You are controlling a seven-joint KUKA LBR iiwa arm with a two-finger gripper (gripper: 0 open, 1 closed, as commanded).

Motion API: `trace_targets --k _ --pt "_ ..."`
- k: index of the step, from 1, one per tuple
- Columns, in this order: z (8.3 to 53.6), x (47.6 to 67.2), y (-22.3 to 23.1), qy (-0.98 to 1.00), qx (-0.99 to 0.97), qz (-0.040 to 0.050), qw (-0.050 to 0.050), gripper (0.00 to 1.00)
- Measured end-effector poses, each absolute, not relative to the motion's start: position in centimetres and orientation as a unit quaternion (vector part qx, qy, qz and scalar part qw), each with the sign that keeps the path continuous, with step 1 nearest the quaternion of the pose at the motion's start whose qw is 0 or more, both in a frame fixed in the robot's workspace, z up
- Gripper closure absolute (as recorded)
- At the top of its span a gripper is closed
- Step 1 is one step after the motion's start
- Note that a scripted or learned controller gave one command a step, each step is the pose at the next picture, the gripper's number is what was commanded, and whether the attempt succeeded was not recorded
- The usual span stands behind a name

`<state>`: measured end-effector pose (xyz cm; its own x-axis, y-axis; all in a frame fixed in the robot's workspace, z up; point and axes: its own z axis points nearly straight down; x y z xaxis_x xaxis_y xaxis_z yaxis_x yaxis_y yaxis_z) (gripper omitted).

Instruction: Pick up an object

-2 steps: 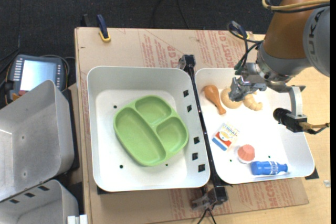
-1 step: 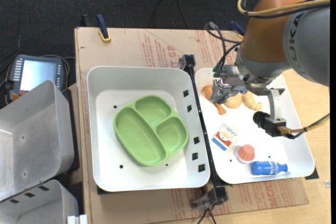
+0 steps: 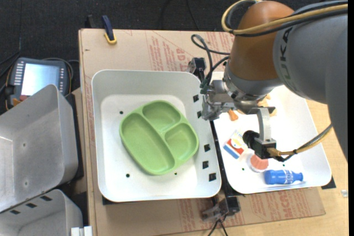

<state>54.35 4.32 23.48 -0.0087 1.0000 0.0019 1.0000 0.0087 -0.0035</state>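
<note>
gripper hovering at right bin's 9 o'clock, state: cannot tell | blue bottle lying at 5 o'clock, probably light, slick, prone to rolling; gripping mid-body looking best

My one fixed camera, above the brown cardboard-topped bench, slanting down from fairly near, both shallow white plastic bins in frame
</note>
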Motion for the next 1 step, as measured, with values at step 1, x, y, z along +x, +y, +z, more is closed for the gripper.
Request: trace_targets --k 1 --pt "24.23 53.48 9.30 -0.710 -0.704 -0.0005 0.001 1.00"
